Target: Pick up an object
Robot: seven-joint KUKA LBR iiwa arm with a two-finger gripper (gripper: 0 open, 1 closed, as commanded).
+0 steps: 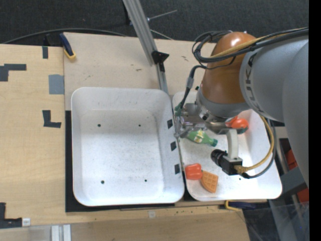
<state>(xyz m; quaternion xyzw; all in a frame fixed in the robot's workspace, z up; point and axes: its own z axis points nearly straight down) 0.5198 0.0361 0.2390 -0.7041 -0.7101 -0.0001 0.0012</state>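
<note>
Both bins (120, 144) are white, speckled with dark dots, on a pale wooden table (30, 149). An orange block (193, 171), an orange waffle-patterned piece (210, 182) and a green bottle (201, 138) lie nearby.

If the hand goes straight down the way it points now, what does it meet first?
Most likely the green bottle, lying in the right bin just under the hand. Depth is unclear from this slanted view.

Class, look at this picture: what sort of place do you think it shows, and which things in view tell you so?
Probably a robotics lab or test bench. A grey robot arm with an orange band reaches over two shallow white bins set side by side on a wooden bench, and the right bin holds small toy-like things such as a green bottle.
</note>
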